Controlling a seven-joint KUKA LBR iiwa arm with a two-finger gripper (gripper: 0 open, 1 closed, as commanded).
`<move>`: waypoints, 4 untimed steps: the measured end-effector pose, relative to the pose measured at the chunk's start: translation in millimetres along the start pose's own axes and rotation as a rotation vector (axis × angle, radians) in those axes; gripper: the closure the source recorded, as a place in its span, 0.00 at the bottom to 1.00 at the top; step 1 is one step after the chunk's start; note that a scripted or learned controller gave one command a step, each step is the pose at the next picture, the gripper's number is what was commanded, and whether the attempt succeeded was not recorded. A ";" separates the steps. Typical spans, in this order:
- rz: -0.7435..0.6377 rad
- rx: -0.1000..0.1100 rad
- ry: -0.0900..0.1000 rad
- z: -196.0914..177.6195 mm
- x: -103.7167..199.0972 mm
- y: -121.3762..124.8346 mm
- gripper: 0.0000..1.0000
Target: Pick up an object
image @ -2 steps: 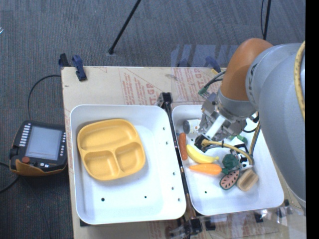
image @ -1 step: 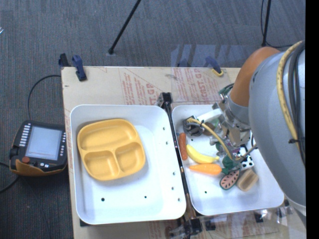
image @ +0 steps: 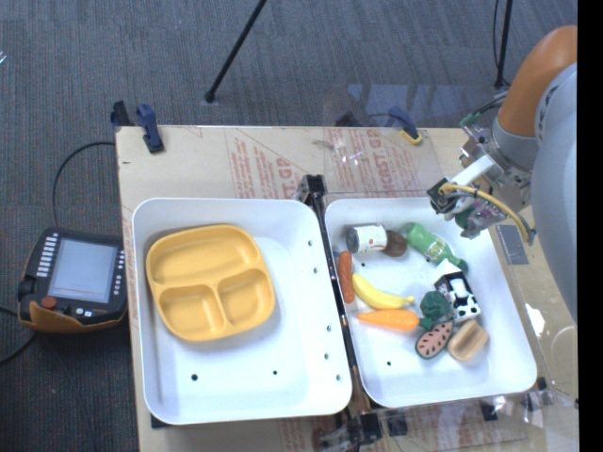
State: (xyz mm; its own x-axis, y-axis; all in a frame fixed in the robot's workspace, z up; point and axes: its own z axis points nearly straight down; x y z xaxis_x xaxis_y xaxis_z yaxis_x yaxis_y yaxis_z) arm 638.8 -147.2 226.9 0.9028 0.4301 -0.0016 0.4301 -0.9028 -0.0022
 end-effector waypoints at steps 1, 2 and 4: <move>0.147 0.001 0.000 -40.8 -67.8 41.4 1.00; 0.112 0.006 0.000 -47.1 -15.5 -7.7 1.00; -0.036 0.006 -0.002 -26.0 -0.7 -12.6 1.00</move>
State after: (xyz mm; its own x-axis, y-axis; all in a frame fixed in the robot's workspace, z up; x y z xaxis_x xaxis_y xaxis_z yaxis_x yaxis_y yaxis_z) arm 632.8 -136.2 252.9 0.8867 0.4624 -0.0038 0.4623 -0.8867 -0.0083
